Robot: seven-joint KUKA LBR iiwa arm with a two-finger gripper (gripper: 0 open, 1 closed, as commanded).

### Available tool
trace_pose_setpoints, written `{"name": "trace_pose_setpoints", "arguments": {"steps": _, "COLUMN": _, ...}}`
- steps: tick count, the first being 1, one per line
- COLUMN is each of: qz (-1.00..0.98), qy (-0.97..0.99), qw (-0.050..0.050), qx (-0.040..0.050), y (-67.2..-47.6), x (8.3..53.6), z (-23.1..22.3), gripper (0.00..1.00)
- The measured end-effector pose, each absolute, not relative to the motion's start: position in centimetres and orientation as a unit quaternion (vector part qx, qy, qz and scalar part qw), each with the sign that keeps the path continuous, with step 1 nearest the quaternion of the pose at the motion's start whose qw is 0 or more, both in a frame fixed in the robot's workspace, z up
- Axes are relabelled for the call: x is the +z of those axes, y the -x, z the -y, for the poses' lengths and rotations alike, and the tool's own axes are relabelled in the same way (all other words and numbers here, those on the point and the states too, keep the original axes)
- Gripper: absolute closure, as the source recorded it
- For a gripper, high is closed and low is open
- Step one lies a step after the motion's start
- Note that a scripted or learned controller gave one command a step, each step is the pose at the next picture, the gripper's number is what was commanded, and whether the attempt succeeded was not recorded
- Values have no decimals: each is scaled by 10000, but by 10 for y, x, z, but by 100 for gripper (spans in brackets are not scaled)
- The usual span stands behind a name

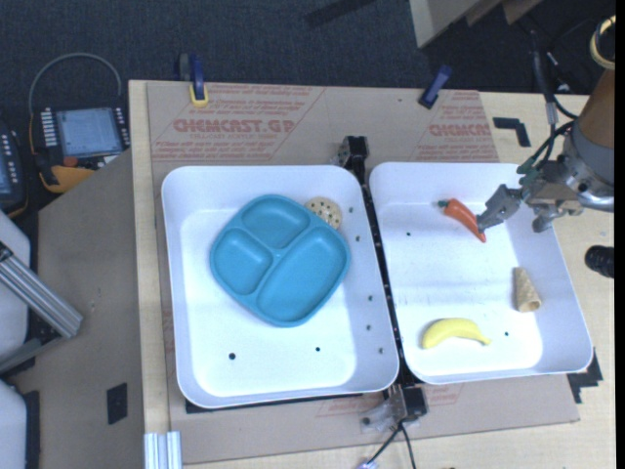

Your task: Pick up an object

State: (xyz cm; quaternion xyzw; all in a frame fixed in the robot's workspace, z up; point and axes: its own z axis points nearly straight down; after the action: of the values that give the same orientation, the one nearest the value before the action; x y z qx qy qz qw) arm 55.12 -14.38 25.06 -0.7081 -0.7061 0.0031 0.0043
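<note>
Gripper (516,208) sits over the upper right part of the right bin (562,355), fingers spread, nothing between them. One fingertip (491,213) points down-left toward the carrot (462,218), which lies tilted near the bin's top, just beside that tip; can't tell if they touch. Likely the carrot is the pick target, since the open jaws are angled at it and sit nearer to it than to anything else. Other candidates in the same bin: banana (454,333) near the front edge, and a tan roll (526,288) along the right side, both well apart from the carrot and from each other, so no crowding around the grasp. Left bin (195,360) holds a blue divided plate (280,272) with a cookie (323,210) tucked at its upper right rim, partly hidden by the plate; that one looks awkward to grab. Divider between bins is clear of the gripper. Main risk, as I judge it: fingers are offset to the carrot's right, so closing here may miss or just nudge it. Grasp not yet made.
</note>
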Motion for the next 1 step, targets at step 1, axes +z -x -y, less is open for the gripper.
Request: {"name": "trace_pose_setpoints", "arguments": {"steps": 1, "qz": 7072, "qy": 7070, "qw": -3, "qx": 0, "y": -553, "x": 256, "z": 144, "gripper": 0}}
